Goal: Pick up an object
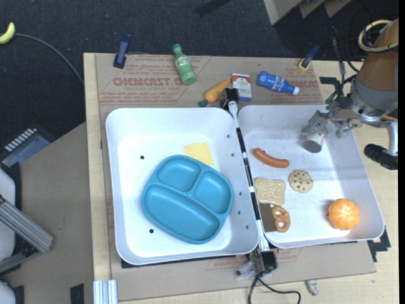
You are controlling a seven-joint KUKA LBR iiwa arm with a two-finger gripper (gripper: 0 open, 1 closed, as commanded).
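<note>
The arm reached in over the upper right corner of the right bin (373, 195), and its tool (312, 138) hung above the bin's bare upper floor, up and to the right of the sausage (271, 159); whether the tool was spread or closed could not be told from this slant, and nothing showed between its tips. The sausage lay on the right bin's floor near its left wall. Taking that sausage as the mark: a round cookie (300, 181) lay below it and slightly to the right, apart from it; a pale square cracker (270, 189) lay directly below it, just beside the cookie; a brown pretzel (278, 218) lay lower still, touching or just under the cracker's lower edge; and an orange (343, 214) sat well off to the lower right, near the bin's lower right corner. Left of the sausage, across the wall, the left bin (123, 170) held a blue sectioned plate (186, 197) and, just above the plate, a yellow cheese slice (199, 152). Above the sausage, outside the bins on the bench (101, 265), lay a green bottle (184, 65), a blue bottle (277, 83), a small carton (240, 86) and a carrot (216, 92).
</note>
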